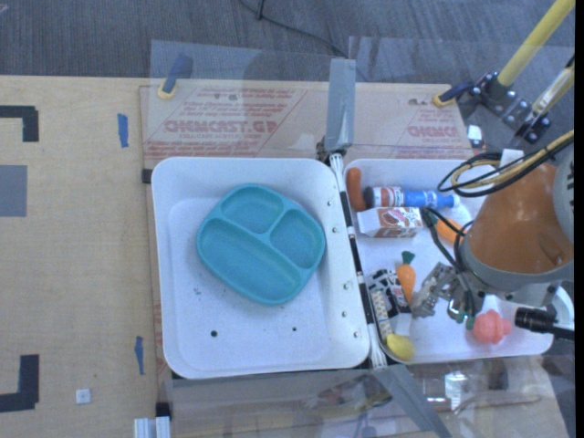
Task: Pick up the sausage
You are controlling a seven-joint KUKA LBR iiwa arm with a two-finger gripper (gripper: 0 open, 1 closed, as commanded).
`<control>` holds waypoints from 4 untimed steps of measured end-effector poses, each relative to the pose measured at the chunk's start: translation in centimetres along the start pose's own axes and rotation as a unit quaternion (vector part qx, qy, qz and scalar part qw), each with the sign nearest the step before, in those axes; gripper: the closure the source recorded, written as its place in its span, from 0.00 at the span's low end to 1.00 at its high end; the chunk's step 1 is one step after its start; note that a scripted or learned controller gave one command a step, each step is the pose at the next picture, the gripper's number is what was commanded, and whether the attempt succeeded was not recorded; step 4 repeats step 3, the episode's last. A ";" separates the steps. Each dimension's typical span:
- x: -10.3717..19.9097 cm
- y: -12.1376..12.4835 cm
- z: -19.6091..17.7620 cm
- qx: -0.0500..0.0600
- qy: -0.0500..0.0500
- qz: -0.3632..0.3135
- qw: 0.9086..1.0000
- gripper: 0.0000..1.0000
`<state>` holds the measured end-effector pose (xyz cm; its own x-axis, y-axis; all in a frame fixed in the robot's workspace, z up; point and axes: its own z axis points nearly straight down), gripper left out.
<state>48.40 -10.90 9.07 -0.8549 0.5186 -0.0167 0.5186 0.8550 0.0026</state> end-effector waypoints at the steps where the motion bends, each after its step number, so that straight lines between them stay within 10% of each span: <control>1: 3.7 7.2 -16.8 0.000 0.006 0.027 1.000 1.00; 2: -1.5 -2.1 -15.4 0.001 0.006 0.047 0.999 1.00; 4: -3.7 -6.2 -15.3 0.000 0.005 -0.065 0.998 1.00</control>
